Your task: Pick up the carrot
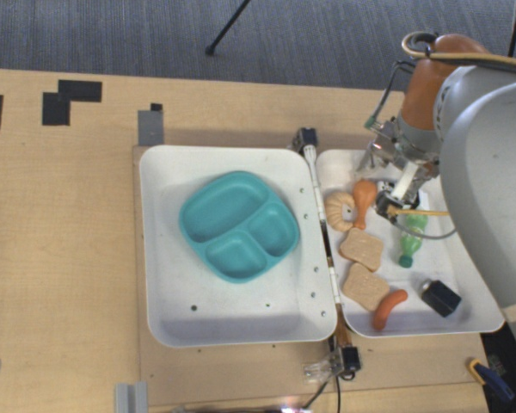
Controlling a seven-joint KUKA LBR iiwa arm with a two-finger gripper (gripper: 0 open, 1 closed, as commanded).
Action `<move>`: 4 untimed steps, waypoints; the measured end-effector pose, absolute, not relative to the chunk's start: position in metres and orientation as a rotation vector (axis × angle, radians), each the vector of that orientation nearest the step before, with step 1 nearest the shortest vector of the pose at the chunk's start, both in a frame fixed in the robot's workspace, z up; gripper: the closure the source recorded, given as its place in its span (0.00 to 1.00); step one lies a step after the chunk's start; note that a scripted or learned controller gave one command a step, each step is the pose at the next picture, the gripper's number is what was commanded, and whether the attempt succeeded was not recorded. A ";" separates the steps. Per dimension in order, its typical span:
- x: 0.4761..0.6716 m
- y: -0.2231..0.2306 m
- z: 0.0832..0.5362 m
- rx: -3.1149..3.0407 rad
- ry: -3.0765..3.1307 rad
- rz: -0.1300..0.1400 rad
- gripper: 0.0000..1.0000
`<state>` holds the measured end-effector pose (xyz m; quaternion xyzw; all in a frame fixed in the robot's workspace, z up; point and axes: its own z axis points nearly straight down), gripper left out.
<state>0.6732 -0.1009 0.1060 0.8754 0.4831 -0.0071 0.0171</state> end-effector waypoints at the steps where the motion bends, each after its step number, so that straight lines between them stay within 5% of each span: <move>1: 0.645 -0.099 0.109 2.928 1.032 0.075 0.00; 2: 0.643 -0.054 0.188 3.093 0.556 0.010 0.00; 3: 0.634 -0.087 0.114 3.099 0.485 0.033 0.00; 4: 0.629 -0.090 0.115 3.123 0.344 0.026 0.00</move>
